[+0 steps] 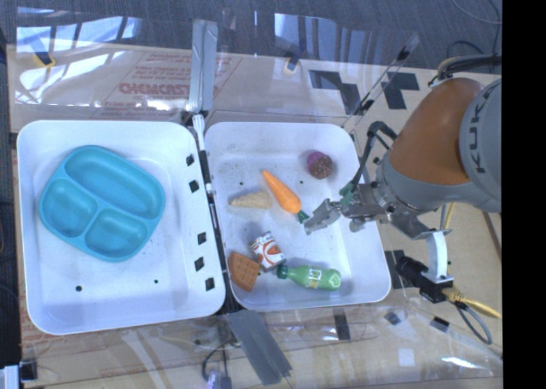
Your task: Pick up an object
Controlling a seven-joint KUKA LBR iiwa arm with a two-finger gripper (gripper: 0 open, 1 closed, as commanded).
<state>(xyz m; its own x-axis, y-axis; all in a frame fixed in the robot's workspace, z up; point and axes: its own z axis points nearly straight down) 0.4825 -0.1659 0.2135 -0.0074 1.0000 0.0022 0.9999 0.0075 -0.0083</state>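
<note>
Gripper (pixel 317 218): sits low over the right bin (pixel 363 281), right of frame centre, reaching in from the arm (pixel 435 153) at the right edge; I cannot tell how it is set, since nothing shows between its tips and the metal is too small and blurred.
Nearest candidate: the orange carrot (pixel 281 192), lying slanted just up and left of the tip, near but apart from it.
Other candidates: a pale wafer-like piece (pixel 251 200) left of the carrot; a dark purple round fruit (pixel 320 165) above the tip; a small red-and-white can (pixel 268 251), a waffle piece (pixel 243 270) and a green bottle (pixel 311 276) on its side toward the lower edge of the bin.
Why scattered: loose items lie apart, which probably leaves room for fingers around each.
Left bin (pixel 51 310): holds a blue divided plate (pixel 102 201), well apart from the tool.
Stage: judged as approach, nothing lifted yet.
</note>
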